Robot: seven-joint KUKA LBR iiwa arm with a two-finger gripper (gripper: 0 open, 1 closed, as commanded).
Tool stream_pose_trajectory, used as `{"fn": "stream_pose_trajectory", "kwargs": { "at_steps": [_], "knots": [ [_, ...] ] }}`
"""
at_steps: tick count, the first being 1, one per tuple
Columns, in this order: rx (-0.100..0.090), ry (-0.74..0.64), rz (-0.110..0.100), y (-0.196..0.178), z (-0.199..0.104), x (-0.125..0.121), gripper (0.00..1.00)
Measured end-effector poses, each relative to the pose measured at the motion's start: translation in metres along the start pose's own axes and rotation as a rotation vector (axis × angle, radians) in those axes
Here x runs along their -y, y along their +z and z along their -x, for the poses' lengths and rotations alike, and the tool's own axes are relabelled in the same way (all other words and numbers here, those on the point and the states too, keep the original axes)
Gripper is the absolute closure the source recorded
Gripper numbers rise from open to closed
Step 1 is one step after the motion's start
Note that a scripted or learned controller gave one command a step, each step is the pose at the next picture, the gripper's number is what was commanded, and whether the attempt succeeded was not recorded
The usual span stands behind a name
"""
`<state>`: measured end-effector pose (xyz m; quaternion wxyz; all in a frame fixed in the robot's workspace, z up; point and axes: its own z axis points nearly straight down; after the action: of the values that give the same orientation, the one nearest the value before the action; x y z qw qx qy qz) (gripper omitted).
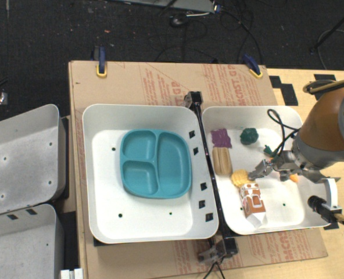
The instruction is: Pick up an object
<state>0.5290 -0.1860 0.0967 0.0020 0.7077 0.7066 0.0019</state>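
Two white bins sit side by side on the desk (160, 77). The left bin (96, 156) holds a teal divided plate (156, 163). The right bin (288, 217) holds the loose things: a purple piece (220, 137) near the divider, a dark green lump (249, 135) just beside it toward the arm, a tan block (222, 160) below the purple piece, a yellow piece (239, 178) further down, and a red-and-white carton (253, 201) lying near the bin's front edge.

The arm (329, 127) reaches in over the right bin, and its tool (264, 170) is low, in the space between the green lump, the yellow piece and the carton. Its metal tip points toward the yellow piece and lies near it, but whether it touches is too fine to make out. I cannot tell whether the tool is spread or closed; the parts blur together at this angle. Nothing can be seen between them, so no grasp can be claimed.

My reading is that the task is only at the approach stage: every object lies on the bin floor, none lifted. The yellow piece looks the likeliest target, with the carton next. What is left is closing on one thing and raising it clear of the bin. With the carton and the tan block close by, a crowded or glancing grasp is a fair risk
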Motion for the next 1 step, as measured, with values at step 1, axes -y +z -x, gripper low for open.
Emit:
{"fn": "stream_pose_trajectory", "kwargs": {
  "at_steps": [1],
  "knots": [
    [0.004, 0.0, 0.004, -0.0097, 0.0003, -0.0005, 1.0]
  ]
}}
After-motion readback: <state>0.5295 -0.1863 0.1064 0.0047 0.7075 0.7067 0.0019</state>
